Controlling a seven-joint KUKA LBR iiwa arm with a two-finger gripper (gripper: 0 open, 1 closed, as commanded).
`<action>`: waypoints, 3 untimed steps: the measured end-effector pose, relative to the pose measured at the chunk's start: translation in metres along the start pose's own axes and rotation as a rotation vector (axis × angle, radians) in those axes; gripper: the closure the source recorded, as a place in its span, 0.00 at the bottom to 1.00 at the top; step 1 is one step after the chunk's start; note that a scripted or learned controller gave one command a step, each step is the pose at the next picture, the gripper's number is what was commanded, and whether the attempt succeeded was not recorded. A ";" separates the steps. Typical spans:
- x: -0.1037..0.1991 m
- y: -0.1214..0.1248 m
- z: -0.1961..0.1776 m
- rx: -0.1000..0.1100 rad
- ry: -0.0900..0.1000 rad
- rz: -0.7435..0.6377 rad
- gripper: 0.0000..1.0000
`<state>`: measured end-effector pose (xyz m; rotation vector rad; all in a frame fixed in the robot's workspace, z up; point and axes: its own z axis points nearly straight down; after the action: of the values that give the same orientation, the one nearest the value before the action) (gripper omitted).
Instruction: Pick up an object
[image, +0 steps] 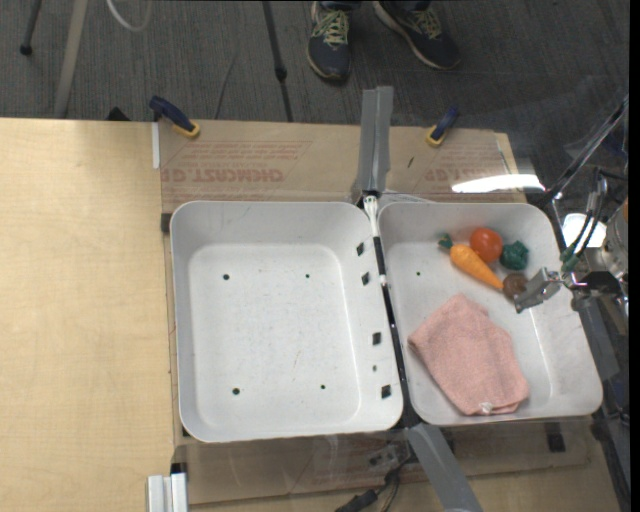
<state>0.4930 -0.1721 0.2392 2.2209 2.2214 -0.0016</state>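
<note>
Claw (530, 293) beside carrot (474, 264), over right bin (560, 395)

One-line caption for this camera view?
Gripper hovers in the right bin beside toy carrot, tomato, pink cloth.

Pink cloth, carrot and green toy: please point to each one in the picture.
Pink cloth (470, 355), camera view, middle of the folded cloth.
Carrot (474, 264), camera view, middle of the orange body.
Green toy (515, 255), camera view, centre of its top.
</note>
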 end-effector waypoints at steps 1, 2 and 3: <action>0.057 0.102 0.092 0.004 -0.001 0.303 0.00; 0.023 0.137 0.148 0.002 -0.002 0.276 0.00; 0.024 0.137 0.139 0.007 -0.003 0.272 1.00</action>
<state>0.6297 -0.1485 0.0998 2.5035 1.9014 -0.0121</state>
